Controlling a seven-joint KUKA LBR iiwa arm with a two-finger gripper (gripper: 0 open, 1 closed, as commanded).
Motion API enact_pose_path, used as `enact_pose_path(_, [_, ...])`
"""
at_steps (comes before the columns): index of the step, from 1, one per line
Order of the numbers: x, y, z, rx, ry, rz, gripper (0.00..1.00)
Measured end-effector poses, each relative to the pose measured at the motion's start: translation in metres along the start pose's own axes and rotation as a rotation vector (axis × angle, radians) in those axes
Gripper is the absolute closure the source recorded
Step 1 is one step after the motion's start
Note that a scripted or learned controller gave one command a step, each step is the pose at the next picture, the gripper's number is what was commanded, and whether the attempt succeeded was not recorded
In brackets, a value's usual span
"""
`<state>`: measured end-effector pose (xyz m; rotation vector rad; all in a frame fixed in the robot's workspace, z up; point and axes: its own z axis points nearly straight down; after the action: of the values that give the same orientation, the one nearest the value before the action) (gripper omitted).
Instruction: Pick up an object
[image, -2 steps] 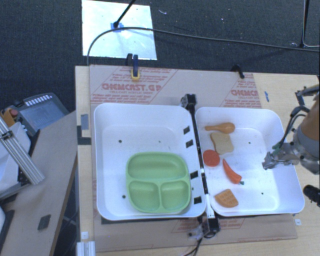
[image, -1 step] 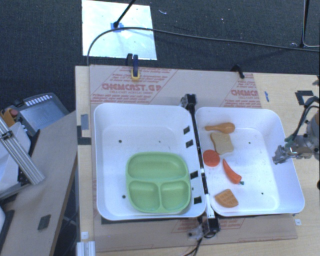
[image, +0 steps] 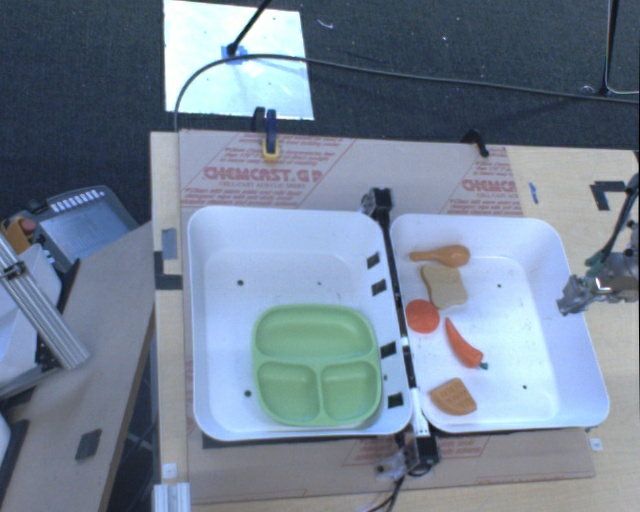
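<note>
The right bin (image: 560, 250) holds several toy foods along its left side. An orange squash-like piece (image: 441, 256) lies at the back, with a tan bread slice (image: 445, 287) just in front of it. A red round slice (image: 422, 317) sits by the divider, a red-orange chili (image: 463, 344) lies diagonally below it, and an orange wedge (image: 453, 398) rests near the front. My gripper (image: 580, 296) hangs at the bin's right rim, well right of all the food, with nothing seen in it.
A green three-compartment plate (image: 317, 364) lies in the front of the left bin (image: 230, 250). Black clips line the divider between the bins. A clamp (image: 270, 135) and cables lie behind the bins; grey equipment stands at far left.
</note>
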<state>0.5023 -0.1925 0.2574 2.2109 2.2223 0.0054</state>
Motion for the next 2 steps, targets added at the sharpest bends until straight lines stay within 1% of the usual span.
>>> enact_pose_path(1, [0.0,0.001,-0.02,0.002,0.001,0.0,1.0])
enact_pose_path(2, [0.045,0.029,-0.011,0.004,0.003,-0.004,1.0])
